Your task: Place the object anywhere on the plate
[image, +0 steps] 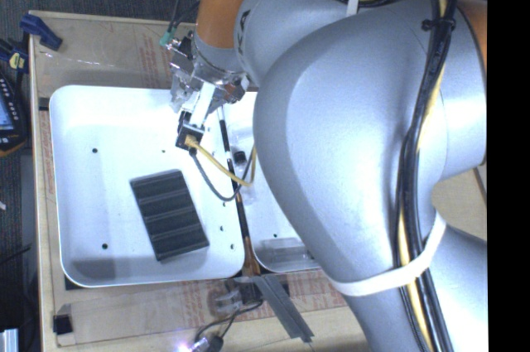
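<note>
A dark ribbed rectangular slab (169, 214) lies flat in the left white bin (83, 201), toward its front and middle. My gripper (189, 94) hangs over the back right part of that bin, well behind the slab and apart from it. From this angle the wrist and bracket cover the fingertips, and I see nothing held. A small dark thing (239, 155) sits by the bin's right rim, too small to identify.
My grey arm covers nearly all of the right bin, leaving a front corner (281, 257) showing. A blue clamp (41, 31) sits at the bench's back left corner. Cables and a metal bracket (248, 301) lie along the front edge.
</note>
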You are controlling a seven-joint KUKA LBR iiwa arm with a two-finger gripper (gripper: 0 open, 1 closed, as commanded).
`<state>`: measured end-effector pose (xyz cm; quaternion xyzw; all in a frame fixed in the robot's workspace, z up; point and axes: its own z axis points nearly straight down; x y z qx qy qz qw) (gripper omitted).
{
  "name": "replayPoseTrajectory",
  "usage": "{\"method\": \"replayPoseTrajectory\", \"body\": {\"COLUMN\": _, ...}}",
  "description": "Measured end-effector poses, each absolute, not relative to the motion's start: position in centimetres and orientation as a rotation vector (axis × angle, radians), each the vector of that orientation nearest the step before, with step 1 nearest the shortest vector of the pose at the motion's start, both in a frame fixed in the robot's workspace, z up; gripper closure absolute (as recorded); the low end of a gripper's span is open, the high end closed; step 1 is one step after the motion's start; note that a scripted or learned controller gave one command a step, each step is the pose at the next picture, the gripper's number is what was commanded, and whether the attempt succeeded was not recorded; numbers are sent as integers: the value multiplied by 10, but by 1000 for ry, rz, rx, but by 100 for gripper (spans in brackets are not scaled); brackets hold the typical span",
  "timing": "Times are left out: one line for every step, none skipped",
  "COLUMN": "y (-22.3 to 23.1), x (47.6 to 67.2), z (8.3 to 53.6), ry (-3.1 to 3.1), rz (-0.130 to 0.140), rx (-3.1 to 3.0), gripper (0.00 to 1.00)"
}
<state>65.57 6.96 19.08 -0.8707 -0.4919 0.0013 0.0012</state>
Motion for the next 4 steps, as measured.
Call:
{"method": "replayPoseTrajectory", "body": {"y": 62, "x": 596, "z": 190, "ry": -1781, "rz": 9, "rx": -2583, "gripper": 100}}
{"method": "replayPoseTrajectory", "body": {"y": 118, "x": 485, "z": 147, "ry": -1924, "rz": 12, "rx": -2478, "gripper": 100}}
{"method": "replayPoseTrajectory", "body": {"y": 148, "x": 477, "z": 242, "ry": -2592, "rz": 0, "rx": -1777, "gripper": 100}}
{"method": "replayPoseTrajectory", "body": {"y": 203, "x": 543, "z": 91, "ry": -2621, "rz": 3, "rx": -1728, "gripper": 100}}
